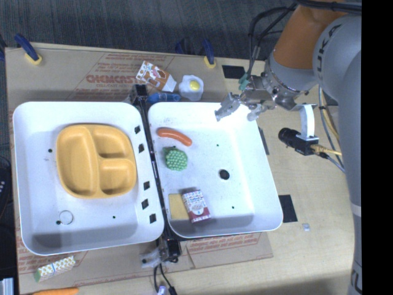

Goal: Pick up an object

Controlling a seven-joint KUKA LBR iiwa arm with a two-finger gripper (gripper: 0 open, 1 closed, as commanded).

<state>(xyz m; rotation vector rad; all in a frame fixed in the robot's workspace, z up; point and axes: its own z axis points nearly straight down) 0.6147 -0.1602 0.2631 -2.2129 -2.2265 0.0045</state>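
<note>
An orange sausage-shaped toy (174, 136) lies at 11 o'clock in the right white bin (261, 165), a green knobbly ball (176, 159) just below it and a red-and-white packet (196, 204) on a tan card (177, 207) at 6 o'clock. The gripper (238, 110) hovers at the bin's 1 o'clock rim, fingers spread, grasping nothing. The left white bin (31, 183) holds a yellow divided tray (96, 159)

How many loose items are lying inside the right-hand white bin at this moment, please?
3: an orange sausage near the bin's upper left, a green ball just below it, and a red packet on a tan slab near the lower edge. Nothing looks hidden.
</note>
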